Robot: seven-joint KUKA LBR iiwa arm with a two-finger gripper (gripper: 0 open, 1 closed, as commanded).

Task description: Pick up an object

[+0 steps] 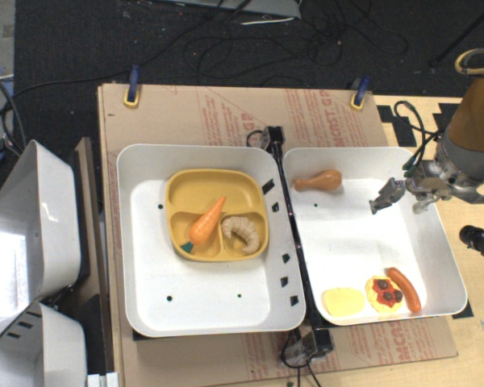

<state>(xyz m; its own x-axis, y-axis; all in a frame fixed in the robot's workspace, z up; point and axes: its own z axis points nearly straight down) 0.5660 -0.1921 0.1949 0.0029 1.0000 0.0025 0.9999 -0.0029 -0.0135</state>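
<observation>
My arm: grey with an orange band [473, 119], entering at the right edge of the frame, upper half.
My claw: the two-finger gripper [403, 193] hangs over the upper right part of the right white bin [444, 240]; fingers look spread apart, one dark tip [385, 197] pointing left, nothing between them.
Brown toy drumstick [319, 181]: lies in the upper left of the right bin, near the divider, left of my claw and apart from it.
Red toy sausage [405, 288]: lower right corner of the right bin, lying at a slant.
Small round toy pizza with red topping [384, 294]: touching the sausage's left side.
Flat yellow disc [344, 301]: just left of the pizza.
Left white bin [145, 297]: holds a yellow divided plastic plate [177, 196].
Orange toy carrot [207, 221]: tilted across the plate's left compartment.
Pale toy shrimp [242, 234]: curled in the plate's right compartment.
</observation>
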